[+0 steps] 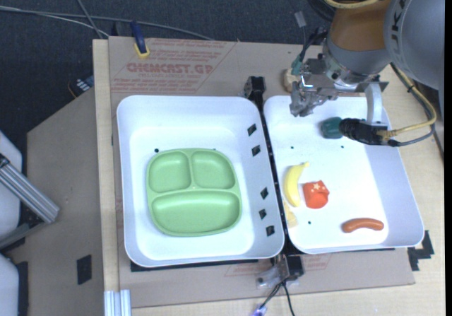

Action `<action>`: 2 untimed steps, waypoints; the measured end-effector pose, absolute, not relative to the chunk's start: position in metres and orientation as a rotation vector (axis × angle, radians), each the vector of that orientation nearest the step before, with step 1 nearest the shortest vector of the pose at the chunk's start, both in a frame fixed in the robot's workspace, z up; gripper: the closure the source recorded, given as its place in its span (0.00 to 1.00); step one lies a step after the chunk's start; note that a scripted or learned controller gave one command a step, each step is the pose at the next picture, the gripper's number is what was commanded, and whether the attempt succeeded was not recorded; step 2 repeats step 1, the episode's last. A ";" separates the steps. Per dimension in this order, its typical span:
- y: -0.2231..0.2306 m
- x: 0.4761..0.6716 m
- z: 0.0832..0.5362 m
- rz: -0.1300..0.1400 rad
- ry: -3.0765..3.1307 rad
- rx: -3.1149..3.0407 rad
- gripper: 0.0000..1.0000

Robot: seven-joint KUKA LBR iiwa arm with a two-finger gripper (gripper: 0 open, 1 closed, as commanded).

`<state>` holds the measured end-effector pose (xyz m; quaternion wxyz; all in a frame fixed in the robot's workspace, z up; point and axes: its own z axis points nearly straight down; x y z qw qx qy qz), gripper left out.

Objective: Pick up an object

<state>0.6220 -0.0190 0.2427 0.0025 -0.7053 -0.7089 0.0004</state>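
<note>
Dark grey carpet fills the room around the tabletop (176,67), a tan board printed with red lettering, with loose cables trailing across the floor behind it. A blue and yellow clip (140,40) sits at the board's far left edge.

Two shallow white bins lie side by side on the board, touching along a black-clipped seam. The left bin (134,124) holds a pale green divided plate (193,191), lying flat with two small compartments at the far side and one wide compartment at the near side.

The right bin (381,180) carries the loose things. A yellow banana (293,183) lies near the seam, with a red strawberry-like piece (316,194) just beside it on the right. A brown sausage (363,225) rests close to the near right corner, apart from both. A small teal object (330,127) sits near the far side, by a black fitting.

The grey arm with its orange band (367,10) reaches in at upper right. The hand (305,106) hangs over the far left corner of the right bin, near the teal object; whether its fingers are spread or closed cannot be told, and nothing is seen between them.
</note>
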 end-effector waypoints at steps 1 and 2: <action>0.041 0.617 0.229 0.001 -2.225 -2.210 1.00; 0.041 0.617 0.229 0.001 -2.225 -2.210 1.00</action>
